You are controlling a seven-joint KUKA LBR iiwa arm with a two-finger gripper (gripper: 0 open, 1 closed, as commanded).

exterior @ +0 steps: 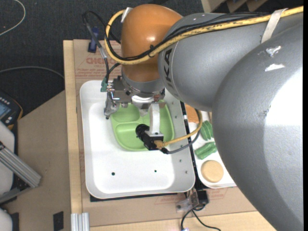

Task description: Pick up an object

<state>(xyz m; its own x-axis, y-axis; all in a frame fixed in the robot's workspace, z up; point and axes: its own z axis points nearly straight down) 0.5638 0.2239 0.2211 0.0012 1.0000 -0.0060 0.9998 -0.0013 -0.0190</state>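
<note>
Gripper (144, 110) over green dish (126, 129) (left bin (96, 143))

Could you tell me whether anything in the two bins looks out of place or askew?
Nothing stands out. A green divided plate lies flat in the left bin under the gripper; green pieces and a tan disc sit in the right bin.

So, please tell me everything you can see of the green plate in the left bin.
The green plate looks like light green plastic, with raised ridges dividing it into compartments. It lies flat on the floor of the left white bin, toward the far right part. The gripper hangs directly above and hides its middle and far edge; contact cannot be told.
</note>
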